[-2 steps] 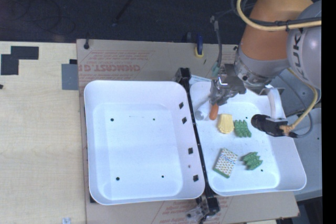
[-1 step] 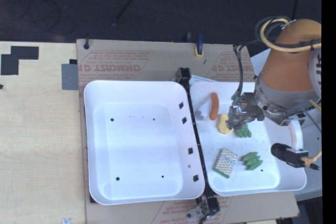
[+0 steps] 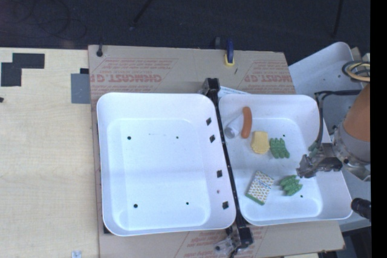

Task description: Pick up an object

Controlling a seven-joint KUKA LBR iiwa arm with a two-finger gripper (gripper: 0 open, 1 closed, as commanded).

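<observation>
Claw [image 3: 309, 167] low over right bin [image 3: 329, 205], near green object [image 3: 291, 185].

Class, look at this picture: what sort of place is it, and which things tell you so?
Probably a robotics lab: a gripper reaches over two white bins, small toy-like items lie in one, and cables trail behind the bench.

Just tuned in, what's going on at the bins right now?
The arm reaches in from the right with its gripper low over the right bin, close to a green toy. Nothing shows between its jaws. Also in that bin lie an orange sausage, a yellow piece, another green piece and a checkered block.
</observation>
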